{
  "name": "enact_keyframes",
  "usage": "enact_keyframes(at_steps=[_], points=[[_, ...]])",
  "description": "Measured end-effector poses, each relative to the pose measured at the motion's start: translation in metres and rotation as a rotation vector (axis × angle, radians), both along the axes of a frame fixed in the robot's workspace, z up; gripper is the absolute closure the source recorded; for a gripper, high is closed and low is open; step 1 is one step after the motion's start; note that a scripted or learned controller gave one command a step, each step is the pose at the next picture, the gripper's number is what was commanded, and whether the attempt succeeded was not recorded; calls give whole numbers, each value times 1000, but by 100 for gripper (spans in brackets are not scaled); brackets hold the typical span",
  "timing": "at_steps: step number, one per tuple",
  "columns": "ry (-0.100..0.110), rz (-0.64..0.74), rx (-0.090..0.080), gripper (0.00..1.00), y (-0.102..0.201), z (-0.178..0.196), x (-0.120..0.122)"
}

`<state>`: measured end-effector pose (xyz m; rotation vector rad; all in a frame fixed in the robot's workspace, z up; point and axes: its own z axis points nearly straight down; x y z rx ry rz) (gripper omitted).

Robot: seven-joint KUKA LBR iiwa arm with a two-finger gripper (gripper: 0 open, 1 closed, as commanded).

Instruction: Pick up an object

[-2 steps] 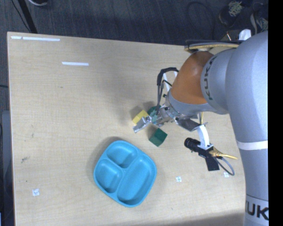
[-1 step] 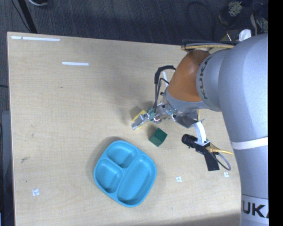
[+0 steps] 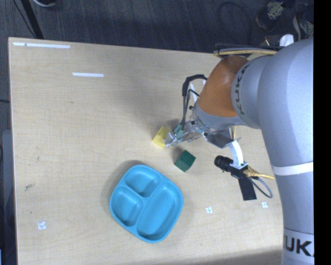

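Reaching in from the right, gripper (image 3: 174, 137) sits low at yellow block (image 3: 160, 137), touching it; can't tell its state. Green cube (image 3: 184, 160) just below, blue tray (image 3: 146, 203) nearby.

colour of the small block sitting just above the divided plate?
Dark green block, clearest in the camera view, just above the blue divided plate.

Grey arm (image 3: 276, 104) lowered, end effector (image 3: 175, 137) down
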<state>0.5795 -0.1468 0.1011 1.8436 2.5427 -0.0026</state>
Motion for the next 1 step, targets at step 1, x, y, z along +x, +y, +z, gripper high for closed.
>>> enact_keyframes(at_steps=[1], points=[[0, 0, 0, 0, 0, 0, 0]])
